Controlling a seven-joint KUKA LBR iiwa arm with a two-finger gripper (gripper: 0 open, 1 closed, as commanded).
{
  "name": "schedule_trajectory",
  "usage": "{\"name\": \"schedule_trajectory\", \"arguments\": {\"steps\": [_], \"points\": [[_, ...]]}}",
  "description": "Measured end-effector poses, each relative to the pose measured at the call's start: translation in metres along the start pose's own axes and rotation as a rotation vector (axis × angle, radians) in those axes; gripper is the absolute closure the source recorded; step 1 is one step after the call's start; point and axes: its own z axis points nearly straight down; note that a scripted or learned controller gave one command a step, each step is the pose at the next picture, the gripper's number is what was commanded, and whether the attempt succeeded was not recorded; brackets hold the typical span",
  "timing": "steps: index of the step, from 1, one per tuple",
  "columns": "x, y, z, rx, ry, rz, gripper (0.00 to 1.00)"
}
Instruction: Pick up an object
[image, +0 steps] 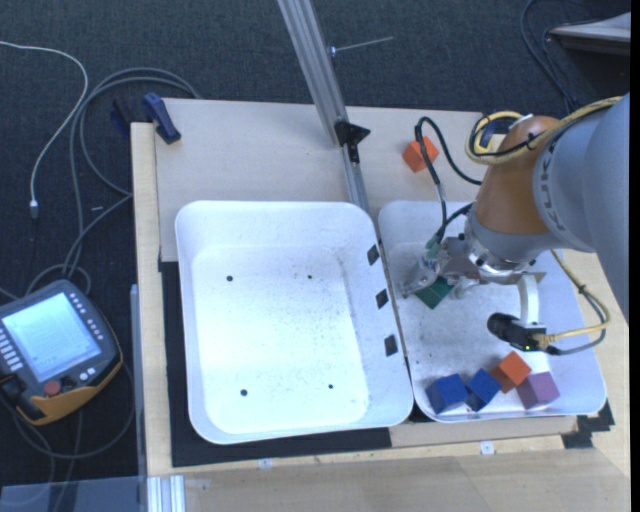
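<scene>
the grey arm with its orange band (510, 195) reached in over the right bin (590, 385), and the gripper (432, 278) hung low near that bin's left wall with a small green block (434, 294) seen between its fingertips, the fingers closed in on it rather than spread. that block looked light, stiff and smooth-sided, so a squeeze across two flat opposite faces should have kept it, though a corner grip might have let it slip. along the bin's front edge lay two blue blocks (463, 390), an orange block (514, 369) and a purple block (540, 389).
</scene>
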Motion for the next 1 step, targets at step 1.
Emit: {"name": "schedule_trajectory", "arguments": {"steps": [1], "points": [[0.0114, 0.0139, -0.1102, -0.022, -0.003, -0.005, 0.00]]}}
